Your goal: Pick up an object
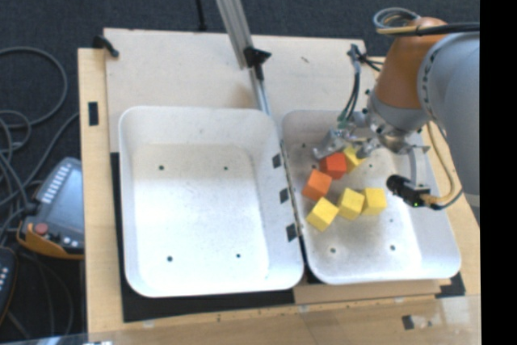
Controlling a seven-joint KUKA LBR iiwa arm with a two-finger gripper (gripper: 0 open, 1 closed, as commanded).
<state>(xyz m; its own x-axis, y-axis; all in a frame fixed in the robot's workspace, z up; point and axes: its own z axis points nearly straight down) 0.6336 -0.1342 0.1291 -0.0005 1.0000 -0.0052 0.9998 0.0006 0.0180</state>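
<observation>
Low over the right bin [420, 254], arm [420, 77] bent down, claw [346, 148] spread above orange cube [335, 166].

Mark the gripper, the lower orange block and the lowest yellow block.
gripper [346, 148], camera view, between its fingertips.
lower orange block [317, 183], camera view, top face.
lowest yellow block [322, 213], camera view, top face.

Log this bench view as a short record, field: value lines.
arm: grey with orange band, reaching in from the right
end effector: low over the right bin, at the top of the block cluster
orange blocks: two
yellow blocks: three in a row, a fourth partly hidden
left bin: white, shallow
</observation>
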